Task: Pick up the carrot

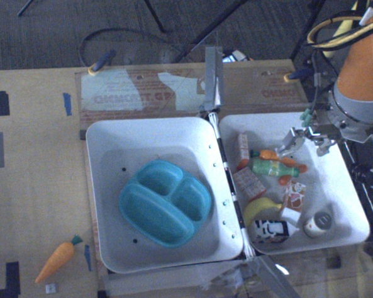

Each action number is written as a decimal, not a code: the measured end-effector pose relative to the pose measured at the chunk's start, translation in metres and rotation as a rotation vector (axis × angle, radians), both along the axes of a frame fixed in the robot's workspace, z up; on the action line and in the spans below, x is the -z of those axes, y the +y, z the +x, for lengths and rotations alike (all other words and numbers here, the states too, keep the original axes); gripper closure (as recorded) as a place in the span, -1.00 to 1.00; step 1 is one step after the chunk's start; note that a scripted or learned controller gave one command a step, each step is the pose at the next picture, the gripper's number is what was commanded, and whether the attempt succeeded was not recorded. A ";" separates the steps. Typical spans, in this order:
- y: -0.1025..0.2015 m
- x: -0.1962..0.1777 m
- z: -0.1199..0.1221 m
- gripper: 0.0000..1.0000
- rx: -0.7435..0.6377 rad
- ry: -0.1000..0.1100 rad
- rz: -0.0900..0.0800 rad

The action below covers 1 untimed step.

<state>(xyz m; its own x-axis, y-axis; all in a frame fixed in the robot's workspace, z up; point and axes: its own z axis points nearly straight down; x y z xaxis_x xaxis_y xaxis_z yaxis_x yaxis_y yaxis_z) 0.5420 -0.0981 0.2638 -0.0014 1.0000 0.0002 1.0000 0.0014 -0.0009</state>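
Carrot (55, 261) on wood bench (31, 186), left of bins (100, 182)

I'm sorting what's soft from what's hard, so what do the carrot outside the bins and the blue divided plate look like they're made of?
The carrot looks like moulded plastic, a toy: uniform matte orange with a stubby green top. The blue divided plate also looks like hard plastic, one even teal colour with a faint sheen on its compartment ridges. Neither can be confirmed by sight alone.
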 end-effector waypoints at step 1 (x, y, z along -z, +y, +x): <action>0.001 0.104 0.032 -1.00 -0.016 0.000 0.000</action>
